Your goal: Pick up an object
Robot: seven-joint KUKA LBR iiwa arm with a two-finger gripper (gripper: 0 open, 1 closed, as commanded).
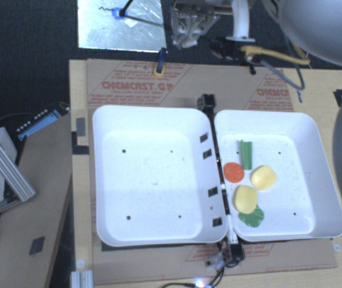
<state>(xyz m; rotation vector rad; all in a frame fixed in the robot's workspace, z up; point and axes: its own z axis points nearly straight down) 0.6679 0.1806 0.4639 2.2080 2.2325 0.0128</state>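
Note:
The right bin (303,134) holds a green stick (245,155), an orange disc (233,173), two pale yellow lumps (263,177) (246,198) and a green leafy piece (252,216), all grouped near its left wall. My gripper (187,33) hangs high at the top of the view, well behind both bins and far from every object. Its translucent fingers point down with nothing visible between them.
The left bin (108,131) lies beside the right one, joined by a black hinge strip (214,173). Both rest on a cardboard sheet (135,86). A shiny metal plate (120,17) lies at the back left, and the grey arm (321,17) fills the top right.

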